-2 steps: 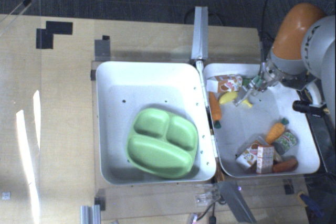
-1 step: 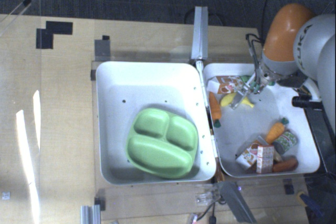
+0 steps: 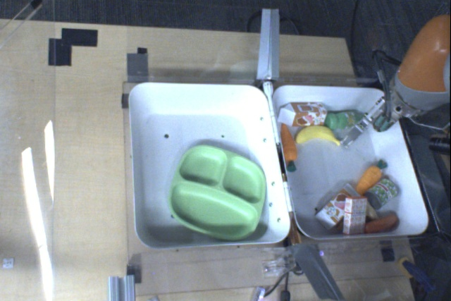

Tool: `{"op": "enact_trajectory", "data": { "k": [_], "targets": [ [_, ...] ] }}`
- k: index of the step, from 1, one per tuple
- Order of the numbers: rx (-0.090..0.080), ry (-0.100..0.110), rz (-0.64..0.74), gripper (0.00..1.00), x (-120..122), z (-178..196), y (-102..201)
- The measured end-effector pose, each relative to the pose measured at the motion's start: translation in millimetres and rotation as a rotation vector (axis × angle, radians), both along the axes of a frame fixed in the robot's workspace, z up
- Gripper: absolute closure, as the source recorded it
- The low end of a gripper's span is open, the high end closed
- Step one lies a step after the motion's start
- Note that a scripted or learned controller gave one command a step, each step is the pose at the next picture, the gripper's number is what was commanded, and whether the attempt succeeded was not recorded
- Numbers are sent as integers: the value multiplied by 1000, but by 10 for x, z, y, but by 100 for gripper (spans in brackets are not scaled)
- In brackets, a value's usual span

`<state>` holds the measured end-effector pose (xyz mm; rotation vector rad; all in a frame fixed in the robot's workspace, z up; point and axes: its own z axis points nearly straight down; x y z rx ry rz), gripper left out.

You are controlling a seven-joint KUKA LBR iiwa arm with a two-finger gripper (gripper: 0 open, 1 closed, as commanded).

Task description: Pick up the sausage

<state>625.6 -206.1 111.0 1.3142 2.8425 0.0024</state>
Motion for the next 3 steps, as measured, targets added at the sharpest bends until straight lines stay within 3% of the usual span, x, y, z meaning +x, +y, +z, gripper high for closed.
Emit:
{"op": "enact_trajectory", "data": {
  "k": [1,2,3],
  "targets": [
    [-2,27,3,0,305,-181,439],
    [-9,23,-177,0,355,-164,547],
    [5,18,-80,0,427,-209,64]
  ]
}}
